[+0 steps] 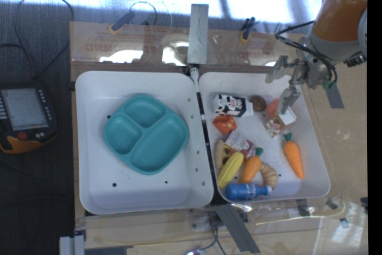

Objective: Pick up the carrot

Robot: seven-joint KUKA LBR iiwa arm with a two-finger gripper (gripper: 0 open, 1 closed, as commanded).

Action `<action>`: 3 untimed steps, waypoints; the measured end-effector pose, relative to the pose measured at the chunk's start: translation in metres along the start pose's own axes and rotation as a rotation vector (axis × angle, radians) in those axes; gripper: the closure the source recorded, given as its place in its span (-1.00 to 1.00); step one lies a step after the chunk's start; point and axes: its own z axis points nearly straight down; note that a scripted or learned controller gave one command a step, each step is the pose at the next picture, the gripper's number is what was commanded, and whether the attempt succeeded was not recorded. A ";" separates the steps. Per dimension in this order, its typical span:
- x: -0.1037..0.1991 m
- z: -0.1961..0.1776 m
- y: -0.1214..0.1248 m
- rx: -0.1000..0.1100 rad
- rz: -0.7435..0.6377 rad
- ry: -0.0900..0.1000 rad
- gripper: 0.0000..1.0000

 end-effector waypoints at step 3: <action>0.131 0.099 -0.037 0.012 -0.469 -0.017 1.00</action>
